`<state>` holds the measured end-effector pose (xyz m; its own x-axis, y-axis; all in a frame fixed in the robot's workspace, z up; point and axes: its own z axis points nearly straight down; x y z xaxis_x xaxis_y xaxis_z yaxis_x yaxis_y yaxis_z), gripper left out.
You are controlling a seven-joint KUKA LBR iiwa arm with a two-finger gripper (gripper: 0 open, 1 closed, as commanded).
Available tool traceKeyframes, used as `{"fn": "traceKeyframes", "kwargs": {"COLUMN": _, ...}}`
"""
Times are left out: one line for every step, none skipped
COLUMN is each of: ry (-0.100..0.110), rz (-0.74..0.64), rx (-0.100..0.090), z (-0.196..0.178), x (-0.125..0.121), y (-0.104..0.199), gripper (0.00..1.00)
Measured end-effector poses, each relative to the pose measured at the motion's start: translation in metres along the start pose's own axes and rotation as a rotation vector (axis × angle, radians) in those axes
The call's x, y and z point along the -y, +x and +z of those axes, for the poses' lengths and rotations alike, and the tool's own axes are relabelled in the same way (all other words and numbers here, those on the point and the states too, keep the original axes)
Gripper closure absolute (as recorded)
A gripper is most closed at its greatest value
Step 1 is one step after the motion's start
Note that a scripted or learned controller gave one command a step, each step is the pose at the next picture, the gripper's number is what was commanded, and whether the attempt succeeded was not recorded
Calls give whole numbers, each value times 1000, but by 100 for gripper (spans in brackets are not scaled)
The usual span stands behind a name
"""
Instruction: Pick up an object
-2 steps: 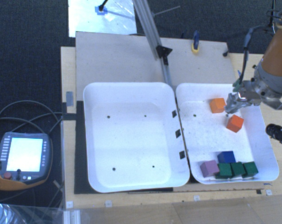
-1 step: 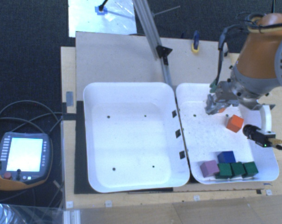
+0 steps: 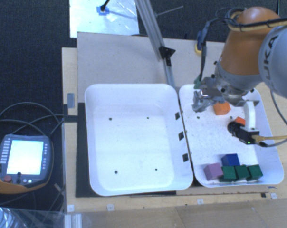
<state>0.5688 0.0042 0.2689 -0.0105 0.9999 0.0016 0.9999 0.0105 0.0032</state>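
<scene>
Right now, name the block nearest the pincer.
The orange block, alone just right of the pincer; the purple, blue and green blocks sit clustered at the bin's near edge.

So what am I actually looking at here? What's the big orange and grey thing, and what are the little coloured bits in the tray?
You are looking down from a camera fixed above a bench. The orange and grey thing is a robot arm reaching in from the right. At its tip is a two-finger gripper, its hand, low over the right bin. That shallow white tray holds small blocks to pick up: an orange block close beside the gripper, and at the near edge a pink block, a blue block and green blocks. I see nothing between its fingers. The left bin sits alongside. The device with a screen at far left is a handheld control pendant.
</scene>
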Motion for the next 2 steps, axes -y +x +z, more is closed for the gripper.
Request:
{"fn": "traceKeyframes", "kwargs": {"ry": 3, "rz": 2, "rx": 0, "z": 20, "x": -13, "y": 42, "gripper": 100}}
{"fn": "traceKeyframes", "kwargs": {"ry": 0, "rz": 1, "rx": 0, "z": 22, "x": -28, "y": 84, "gripper": 100}}
